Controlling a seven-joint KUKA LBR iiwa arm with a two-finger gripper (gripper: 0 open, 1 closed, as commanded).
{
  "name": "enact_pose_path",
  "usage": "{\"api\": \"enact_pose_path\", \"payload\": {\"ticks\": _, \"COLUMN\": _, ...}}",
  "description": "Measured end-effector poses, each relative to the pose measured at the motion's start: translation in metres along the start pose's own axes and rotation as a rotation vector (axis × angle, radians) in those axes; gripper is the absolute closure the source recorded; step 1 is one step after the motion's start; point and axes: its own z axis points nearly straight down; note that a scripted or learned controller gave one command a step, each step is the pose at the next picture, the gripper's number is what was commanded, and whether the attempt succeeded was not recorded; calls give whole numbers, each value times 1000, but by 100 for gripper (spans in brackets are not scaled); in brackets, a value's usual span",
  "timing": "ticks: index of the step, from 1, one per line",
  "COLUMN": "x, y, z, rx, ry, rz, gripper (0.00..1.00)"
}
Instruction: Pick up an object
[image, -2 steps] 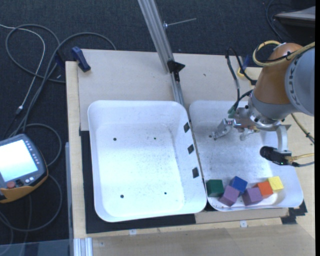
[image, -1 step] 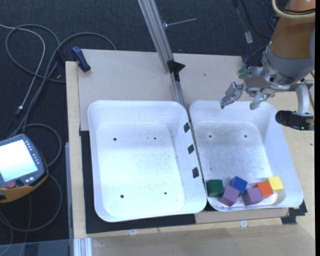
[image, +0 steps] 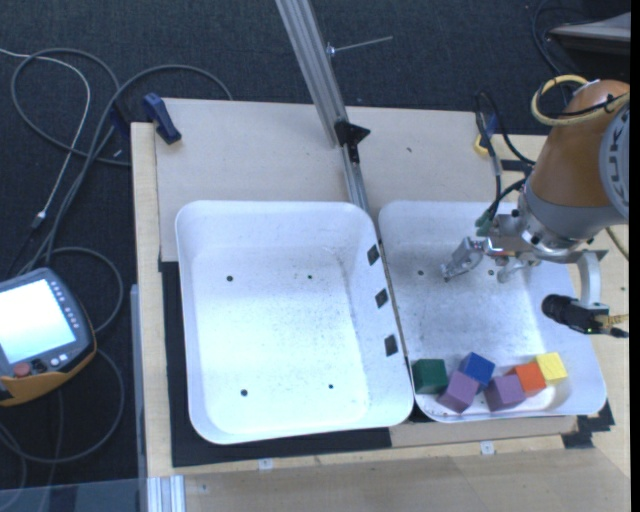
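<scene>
Several small blocks lie along the front edge of the right bin (image: 440, 320): a green one (image: 430, 375), a purple one (image: 461, 389), a blue one (image: 478, 367), another purple one (image: 505, 391), an orange one (image: 530, 377) and a yellow one (image: 551, 366). My gripper (image: 462, 258) hangs over the middle of the right bin, well behind the blocks and apart from them. Nothing shows between its fingers.
The left bin (image: 275, 320) sits beside the right one. A slanted metal rail (image: 325, 90) runs down from the top to the gap between the bins. A blue clamp (image: 160, 117) sits at the bench's far left corner. A teach pendant (image: 35, 325) lies off the bench at left.
</scene>
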Motion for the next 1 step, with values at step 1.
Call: {"api": "enact_pose_path", "payload": {"ticks": 1, "x": -59, "y": 33, "z": -80, "rx": -22, "ry": -7, "rz": -1, "gripper": 0}}
